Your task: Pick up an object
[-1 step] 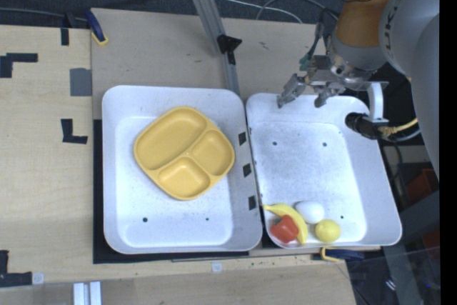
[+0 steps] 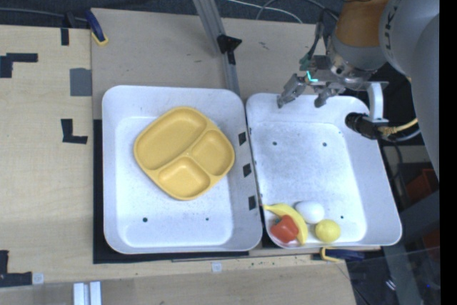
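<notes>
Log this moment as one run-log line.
gripper: open, over right bin's far edge, holding nothing | yellow divided tray: in left bin | banana, red piece, white egg, yellow ball: right bin near corner

Glossy plastic yellow tray (image 2: 184,152) (smooth) on matt wooden bench (image 2: 43,175).
</notes>
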{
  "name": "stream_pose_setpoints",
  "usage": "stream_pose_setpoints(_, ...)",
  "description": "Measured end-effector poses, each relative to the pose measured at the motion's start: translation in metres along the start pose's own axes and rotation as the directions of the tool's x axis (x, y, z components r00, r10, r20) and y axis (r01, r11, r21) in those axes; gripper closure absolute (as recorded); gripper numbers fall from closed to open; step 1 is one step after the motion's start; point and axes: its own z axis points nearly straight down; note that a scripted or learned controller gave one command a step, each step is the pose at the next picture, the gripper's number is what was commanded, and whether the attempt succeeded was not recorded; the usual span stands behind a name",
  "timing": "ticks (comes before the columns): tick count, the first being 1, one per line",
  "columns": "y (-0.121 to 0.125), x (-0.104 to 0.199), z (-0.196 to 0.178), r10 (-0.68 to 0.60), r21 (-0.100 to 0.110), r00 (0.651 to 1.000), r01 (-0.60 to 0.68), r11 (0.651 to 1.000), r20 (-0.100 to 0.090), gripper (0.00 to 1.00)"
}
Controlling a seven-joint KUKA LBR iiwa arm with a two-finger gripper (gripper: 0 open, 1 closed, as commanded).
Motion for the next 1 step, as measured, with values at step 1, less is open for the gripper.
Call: stream_pose_setpoints(1, -0.007, 0.0053, 0.0624, 0.0, 0.007, 1.0, 0.0, 1.0, 0.001, 0.0)
